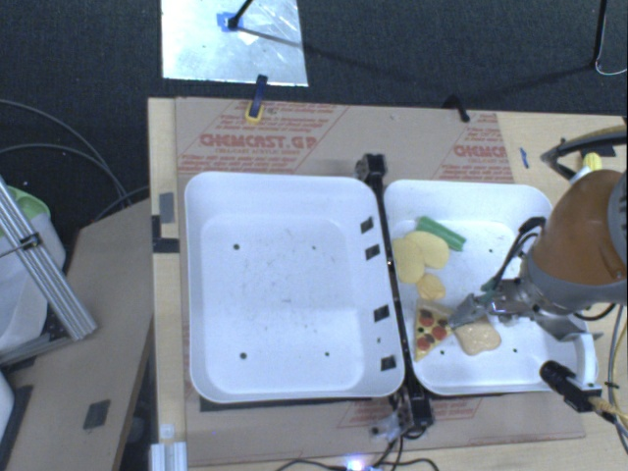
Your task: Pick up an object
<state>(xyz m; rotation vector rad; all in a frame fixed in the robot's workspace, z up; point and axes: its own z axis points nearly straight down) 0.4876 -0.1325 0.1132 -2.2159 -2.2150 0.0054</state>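
Gripper (pixel 478 309) hangs low in right bin (pixel 510 204), jaw state can't be told; beige toy piece (pixel 477 338) lies just below it near bin's front edge, pizza slice (pixel 428 330) beside

Left shallow white plastic bin (pixel 285 292) sits on a tan cardboard sheet (pixel 324 130) w/ red "CHEMCAST GP" lettering. Behind it, a shiny silver metal plate (pixel 196 27) lies on dark carpet (pixel 442 27), blue bit near its top. Small yellow-and-blue clip (pixel 256 101) at the cardboard's back edge. Far left: slanted aluminium rails (pixel 44 278) over a beige bench top (pixel 108 283).
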